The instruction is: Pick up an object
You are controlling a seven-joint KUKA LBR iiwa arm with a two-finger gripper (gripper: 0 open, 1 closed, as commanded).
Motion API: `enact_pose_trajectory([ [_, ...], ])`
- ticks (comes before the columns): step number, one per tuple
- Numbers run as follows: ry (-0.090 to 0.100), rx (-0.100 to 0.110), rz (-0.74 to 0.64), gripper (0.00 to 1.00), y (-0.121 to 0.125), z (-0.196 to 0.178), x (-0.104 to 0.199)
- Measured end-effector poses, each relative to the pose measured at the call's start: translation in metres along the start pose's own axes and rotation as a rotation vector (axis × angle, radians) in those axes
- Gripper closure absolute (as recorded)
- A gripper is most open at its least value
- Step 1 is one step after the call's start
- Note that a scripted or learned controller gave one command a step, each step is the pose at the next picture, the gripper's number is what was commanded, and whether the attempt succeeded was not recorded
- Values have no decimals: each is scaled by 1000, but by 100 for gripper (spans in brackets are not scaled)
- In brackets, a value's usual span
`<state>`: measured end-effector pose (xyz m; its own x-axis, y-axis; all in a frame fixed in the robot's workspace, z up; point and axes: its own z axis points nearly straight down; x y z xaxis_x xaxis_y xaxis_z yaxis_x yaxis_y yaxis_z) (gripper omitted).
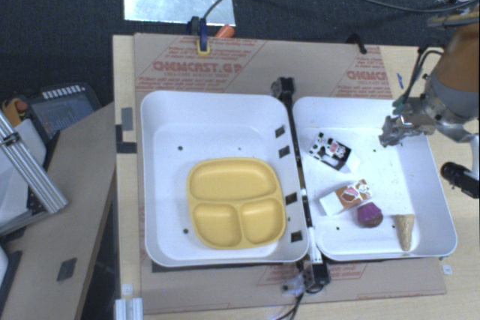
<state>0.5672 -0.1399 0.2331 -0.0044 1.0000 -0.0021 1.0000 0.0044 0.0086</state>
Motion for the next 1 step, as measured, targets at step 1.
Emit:
enact_pose_trajectory([
  [1, 1, 5, 0, 100, 1, -18, 0],
])
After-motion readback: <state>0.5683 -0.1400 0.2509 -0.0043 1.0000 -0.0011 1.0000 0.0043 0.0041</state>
